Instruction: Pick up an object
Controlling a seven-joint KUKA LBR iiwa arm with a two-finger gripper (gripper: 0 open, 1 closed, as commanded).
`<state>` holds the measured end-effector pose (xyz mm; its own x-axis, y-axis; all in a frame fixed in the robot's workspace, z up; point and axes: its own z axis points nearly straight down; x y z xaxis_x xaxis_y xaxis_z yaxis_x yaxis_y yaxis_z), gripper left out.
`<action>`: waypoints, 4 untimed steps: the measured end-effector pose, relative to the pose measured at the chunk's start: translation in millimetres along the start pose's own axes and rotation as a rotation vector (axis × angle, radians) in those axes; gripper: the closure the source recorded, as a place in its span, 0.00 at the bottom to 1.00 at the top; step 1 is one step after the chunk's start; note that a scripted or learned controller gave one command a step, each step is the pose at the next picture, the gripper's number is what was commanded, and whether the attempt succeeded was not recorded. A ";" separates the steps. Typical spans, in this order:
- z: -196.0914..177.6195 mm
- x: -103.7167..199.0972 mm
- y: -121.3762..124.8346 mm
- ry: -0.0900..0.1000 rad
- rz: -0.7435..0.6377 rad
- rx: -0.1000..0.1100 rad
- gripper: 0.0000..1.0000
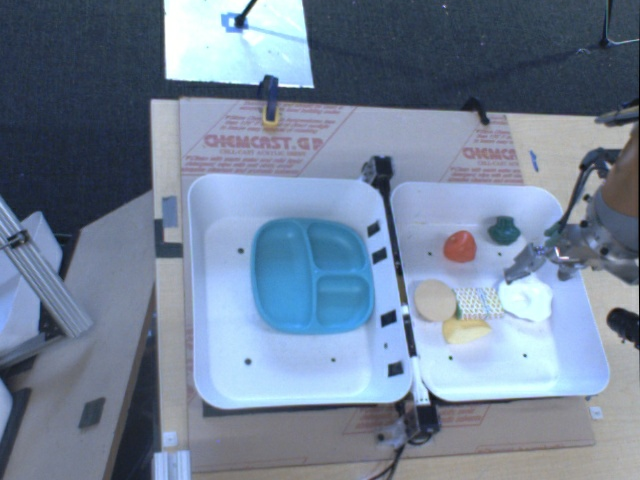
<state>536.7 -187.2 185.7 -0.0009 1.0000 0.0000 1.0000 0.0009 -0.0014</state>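
Care matters most as we line up over one item: our gripper (522,265) hovers above the right bin (575,368), just over the white lumpy piece (527,300), and we cannot tell how it is set. We should drop straight onto that piece, clear of the patterned packet (480,299) beside it. That bin also holds a red object (460,246), a dark green object (504,230), a tan disc (435,299) and a yellow piece (466,330). Our left bin (215,368) holds a blue divided tray (312,274)
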 end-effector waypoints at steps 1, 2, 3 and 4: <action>41.9 1.3 1.4 0.000 -0.001 0.000 0.00; 89.7 1.3 4.0 0.001 0.001 -0.006 0.00; 75.5 1.2 6.8 -0.002 -0.001 -0.015 1.00; 29.1 7.2 12.8 -0.002 -0.004 -0.007 1.00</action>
<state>549.4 -180.0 156.6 -0.0045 1.0000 -0.0018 1.0000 0.0045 0.0055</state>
